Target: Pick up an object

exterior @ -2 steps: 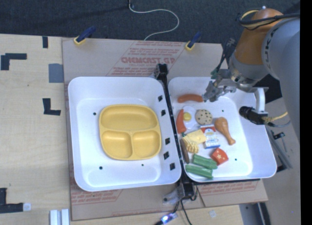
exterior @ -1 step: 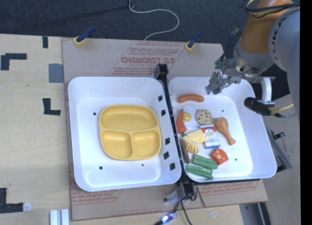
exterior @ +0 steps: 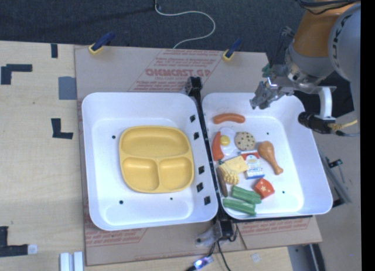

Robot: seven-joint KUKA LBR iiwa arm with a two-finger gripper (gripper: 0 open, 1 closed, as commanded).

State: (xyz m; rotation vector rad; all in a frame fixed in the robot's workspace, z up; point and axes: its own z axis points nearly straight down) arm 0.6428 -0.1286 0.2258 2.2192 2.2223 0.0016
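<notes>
The right bin (exterior: pixel 293 111) holds several toy foods: a sausage (exterior: pixel 228 118), a fried egg (exterior: pixel 225 141), a chocolate-chip cookie (exterior: pixel 244 141), a drumstick (exterior: pixel 270 155), a cheese wedge (exterior: pixel 237 165), a small carton (exterior: pixel 252 165), a red piece (exterior: pixel 263 188) and green pods (exterior: pixel 242 199). My gripper (exterior: pixel 262 100) hovers over the bin's back edge, up and to the right of the sausage. Nothing shows between its fingertips.
The left bin (exterior: pixel 99 123) carries a yellow divided plate (exterior: pixel 156 158). A black hinge strip (exterior: pixel 201 146) runs between the bins. Cardboard lies under both, with clamps at its back corners and a white cable behind. The arm's body fills the upper right.
</notes>
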